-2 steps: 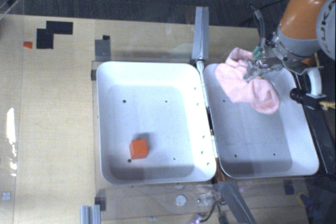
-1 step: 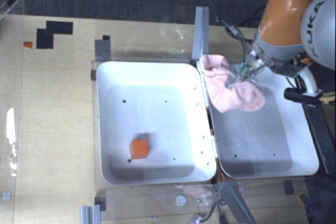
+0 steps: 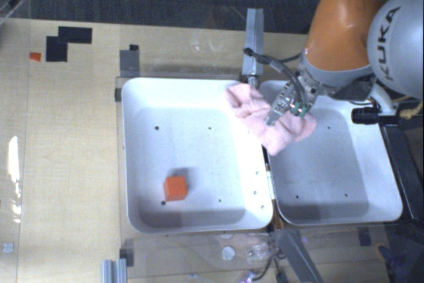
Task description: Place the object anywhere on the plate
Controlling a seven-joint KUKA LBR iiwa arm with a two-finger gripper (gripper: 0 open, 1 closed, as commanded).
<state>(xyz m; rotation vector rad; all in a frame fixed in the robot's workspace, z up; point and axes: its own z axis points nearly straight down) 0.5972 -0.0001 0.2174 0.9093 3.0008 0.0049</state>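
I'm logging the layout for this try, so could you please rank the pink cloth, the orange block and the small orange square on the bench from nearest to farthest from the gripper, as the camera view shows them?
1. Pink cloth: right at the gripper, draped across the wall between the bins.
2. Orange block: in the left bin, toward its lower left.
3. Small orange square: on the bench, far left, beside the black marks.

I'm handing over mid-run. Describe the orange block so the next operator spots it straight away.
Find the left white bin, the one farther from the arm. The orange block sits on its floor near the front, left of centre. It is small, boxy and bright orange, unlike the soft pink cloth draped over the divide between the bins.
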